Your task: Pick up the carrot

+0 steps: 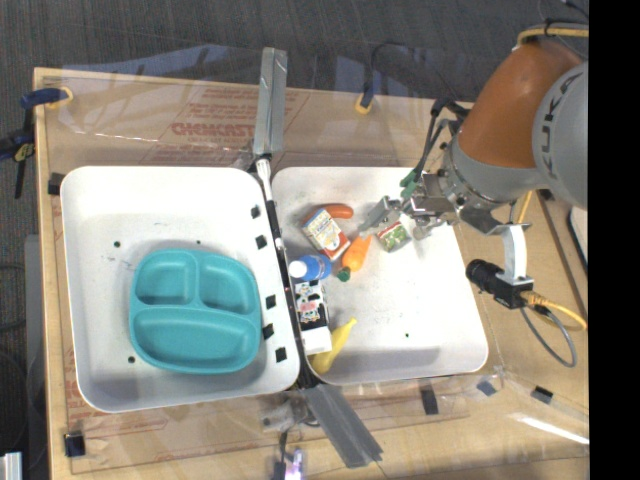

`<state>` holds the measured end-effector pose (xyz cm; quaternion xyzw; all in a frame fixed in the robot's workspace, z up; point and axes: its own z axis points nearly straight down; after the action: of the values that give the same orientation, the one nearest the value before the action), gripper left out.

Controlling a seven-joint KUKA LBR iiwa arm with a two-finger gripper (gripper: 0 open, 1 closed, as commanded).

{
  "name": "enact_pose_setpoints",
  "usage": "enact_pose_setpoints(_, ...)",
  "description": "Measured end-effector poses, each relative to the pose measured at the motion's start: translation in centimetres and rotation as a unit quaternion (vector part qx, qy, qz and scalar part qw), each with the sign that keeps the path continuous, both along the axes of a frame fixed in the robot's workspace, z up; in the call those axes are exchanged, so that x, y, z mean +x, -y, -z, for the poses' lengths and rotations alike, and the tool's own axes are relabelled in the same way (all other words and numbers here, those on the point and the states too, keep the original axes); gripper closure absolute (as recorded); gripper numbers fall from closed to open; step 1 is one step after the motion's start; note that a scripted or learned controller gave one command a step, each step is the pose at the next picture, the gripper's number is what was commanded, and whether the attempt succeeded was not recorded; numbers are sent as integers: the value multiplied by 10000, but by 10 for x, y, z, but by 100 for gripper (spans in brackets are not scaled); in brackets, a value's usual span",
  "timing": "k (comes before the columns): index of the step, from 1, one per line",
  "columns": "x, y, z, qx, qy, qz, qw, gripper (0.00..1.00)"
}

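The carrot (356, 253) lies in the right bin (440, 338), in that bin's upper left part, tilted with its green end pointing down toward the bin's left wall. Just above and left of the carrot sits a small orange and white carton (323, 231), touching or nearly touching it, and beyond the carton lies a red sausage (338, 211). Just right of the carrot is a small green and white packet (393, 236). Below and left of the carrot stands a blue-capped bottle (309, 268), with a black and white milk carton (311, 315) further down along the wall and a yellow banana (335, 343) near the bin's lower left corner. The gripper (392, 214) hangs up and to the right of the carrot, close above the packet; whether it is released or clenched cannot be told, and the carrot is not in it. The left bin (90, 368) holds a teal divided plate (196, 310), well away from the carrot.
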<state>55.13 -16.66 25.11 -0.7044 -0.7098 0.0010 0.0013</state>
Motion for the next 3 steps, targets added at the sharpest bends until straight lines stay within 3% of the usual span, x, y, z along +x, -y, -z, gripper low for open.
enact_pose_setpoints(1,68,12,149,3,1,-1150,9934,0)
enact_pose_setpoints(2,32,25,160,4,-5,-435,9991,0)
enact_pose_setpoints(3,-7,8,160,1,0,-264,9997,0)
